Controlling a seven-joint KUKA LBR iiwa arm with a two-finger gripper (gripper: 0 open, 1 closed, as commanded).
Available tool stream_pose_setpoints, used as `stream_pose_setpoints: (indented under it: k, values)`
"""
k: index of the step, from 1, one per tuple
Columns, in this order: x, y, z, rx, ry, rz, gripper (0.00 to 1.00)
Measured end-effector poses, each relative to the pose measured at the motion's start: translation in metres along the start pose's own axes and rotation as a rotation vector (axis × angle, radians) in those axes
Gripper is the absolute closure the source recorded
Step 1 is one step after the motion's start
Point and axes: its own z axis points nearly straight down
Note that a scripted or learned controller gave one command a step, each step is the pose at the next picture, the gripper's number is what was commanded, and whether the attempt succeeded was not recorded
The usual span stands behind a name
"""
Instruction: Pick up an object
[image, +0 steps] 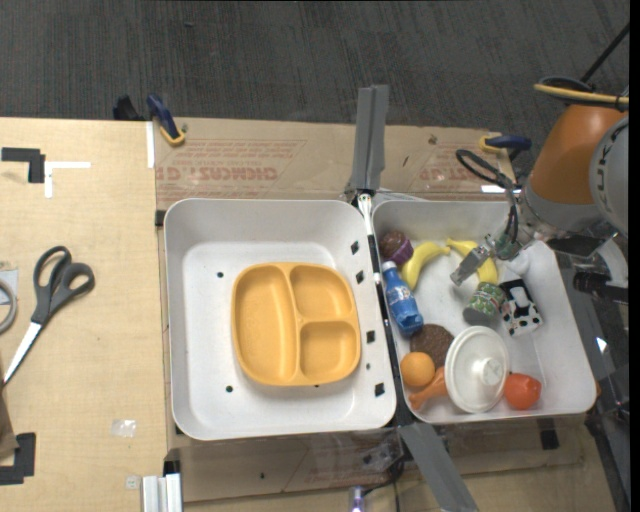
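The right bin (560, 405) holds several small objects. A yellow banana (428, 257) lies at the back beside a dark purple fruit (396, 245). A blue bottle (402, 300) lies along the left wall. Near the middle are a green can (487, 301) and a black-and-white cow toy (521, 309). At the front sit a brown ball (432, 340), an orange (417, 370), a white lidded bowl (478, 368) and a red tomato (521, 391). My gripper (478, 264) hangs low over the banana's right end, just behind the green can. Nothing shows as held.
The left bin (190, 400) carries a yellow divided plate (297, 323). Scissors (48, 292) lie on the wooden bench at far left. Blue clamps (164, 118) grip the cardboard behind the bins. The arm's orange band (580, 150) stands over the right bin's back corner.
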Motion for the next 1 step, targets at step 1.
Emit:
stream_pose_setpoints:
  k: [1]
  values:
    - [-0.0015,0.0002,-0.0106,0.0,-0.006,-0.003,1.0]
